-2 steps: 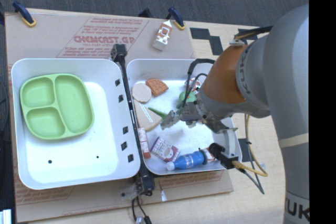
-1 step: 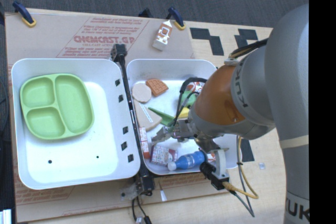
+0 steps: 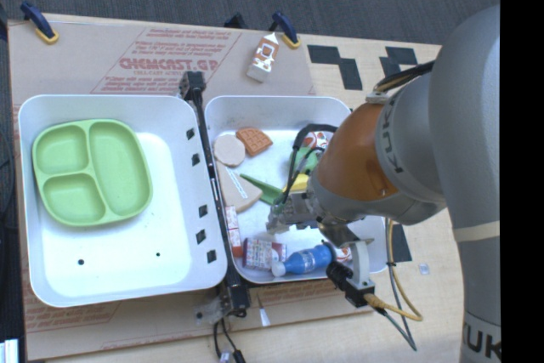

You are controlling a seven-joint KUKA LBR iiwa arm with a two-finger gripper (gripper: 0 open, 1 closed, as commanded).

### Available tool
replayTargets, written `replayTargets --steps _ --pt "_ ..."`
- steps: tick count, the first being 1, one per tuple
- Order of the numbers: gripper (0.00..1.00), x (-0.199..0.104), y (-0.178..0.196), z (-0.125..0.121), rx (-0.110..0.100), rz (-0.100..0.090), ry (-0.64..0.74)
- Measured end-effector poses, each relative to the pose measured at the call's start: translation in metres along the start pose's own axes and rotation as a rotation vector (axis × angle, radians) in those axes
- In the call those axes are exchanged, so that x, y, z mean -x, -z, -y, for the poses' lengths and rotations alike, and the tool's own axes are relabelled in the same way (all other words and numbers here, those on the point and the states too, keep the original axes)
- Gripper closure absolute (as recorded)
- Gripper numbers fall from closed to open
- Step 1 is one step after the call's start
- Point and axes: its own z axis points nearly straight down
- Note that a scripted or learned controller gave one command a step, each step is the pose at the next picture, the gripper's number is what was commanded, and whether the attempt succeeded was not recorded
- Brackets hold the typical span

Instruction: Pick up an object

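Observation:
My gripper (image 3: 287, 215) reaches down into the middle of the right bin (image 3: 280, 103), mostly hidden beneath the orange-banded wrist. Around it lie a blue bottle (image 3: 304, 261) near the front wall, a red and white packet (image 3: 259, 252) to the bottle's left, and a green wedge (image 3: 262, 184) just left of the gripper. Farther back sit a round beige disc (image 3: 229, 150) and a brown waffle-like piece (image 3: 253, 139). A yellow item (image 3: 298, 176) and a red-rimmed can (image 3: 313, 138) peek out beside the wrist. Whether anything is held is hidden.
The left bin (image 3: 110, 272) holds a green divided plate (image 3: 90, 171) at its back left. A small bottle (image 3: 264, 58) lies on the cardboard behind the bins. Black clips run along the wall between the bins (image 3: 206, 183). The arm covers the right bin's right half.

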Motion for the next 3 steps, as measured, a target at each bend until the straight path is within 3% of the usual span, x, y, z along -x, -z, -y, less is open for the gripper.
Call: replayTargets --steps 1,2,3 --pt "0.00 0.000 0.000 0.000 0.000 0.000 0.000" --pt "1.00 0.000 0.010 -0.001 0.002 0.001 0.004" --pt "0.00 0.000 0.010 -0.001 0.002 0.002 0.005"
